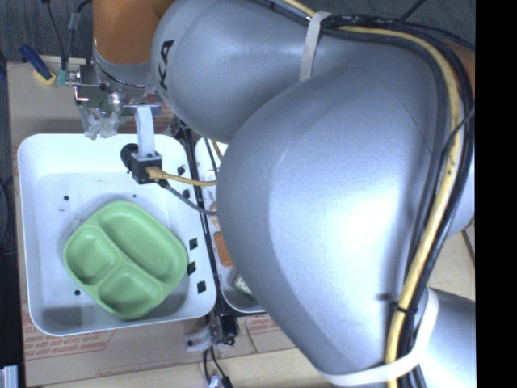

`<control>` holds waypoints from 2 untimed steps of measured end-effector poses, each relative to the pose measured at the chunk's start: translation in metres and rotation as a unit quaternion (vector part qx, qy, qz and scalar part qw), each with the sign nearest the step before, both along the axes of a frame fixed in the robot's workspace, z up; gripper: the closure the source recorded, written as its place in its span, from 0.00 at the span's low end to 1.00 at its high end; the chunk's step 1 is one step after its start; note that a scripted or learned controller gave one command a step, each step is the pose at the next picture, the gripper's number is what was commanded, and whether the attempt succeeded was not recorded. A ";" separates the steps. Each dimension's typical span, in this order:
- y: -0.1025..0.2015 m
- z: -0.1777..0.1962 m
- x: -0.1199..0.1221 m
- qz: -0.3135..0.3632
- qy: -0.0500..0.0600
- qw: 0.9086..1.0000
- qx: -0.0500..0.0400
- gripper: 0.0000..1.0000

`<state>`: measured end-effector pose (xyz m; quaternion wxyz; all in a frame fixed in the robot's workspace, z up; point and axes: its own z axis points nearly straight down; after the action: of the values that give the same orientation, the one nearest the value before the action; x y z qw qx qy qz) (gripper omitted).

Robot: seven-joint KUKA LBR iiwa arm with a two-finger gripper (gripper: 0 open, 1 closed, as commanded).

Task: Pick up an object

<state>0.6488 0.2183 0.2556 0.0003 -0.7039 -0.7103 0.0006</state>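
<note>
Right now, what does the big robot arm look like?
The arm is fat, rounded and shiny grey, with an orange band near the wrist. Black and yellow cables run along it, held by pale straps. Dark letters mark the grey shell beside the band.

We see the bench [48, 347] as brown cardboard-like surface with red print along its lower edge, beneath and around the bins. Directly on it sits the left white bin [32, 217], shallow, rounded corners, small dark marks on its floor. Just beside it we catch a sliver of the right white bin [234, 300], mostly hidden. Grey surface shows beyond the bench's top edge.
</note>
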 end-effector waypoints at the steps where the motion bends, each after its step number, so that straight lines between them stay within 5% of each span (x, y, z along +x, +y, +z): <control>1: -0.001 -0.033 0.007 0.000 0.002 1.000 -0.001 1.00; 2: 0.000 -0.033 0.007 0.000 0.001 1.000 0.000 0.00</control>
<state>0.6557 0.2180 0.2230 0.0009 -0.7038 -0.7104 0.0019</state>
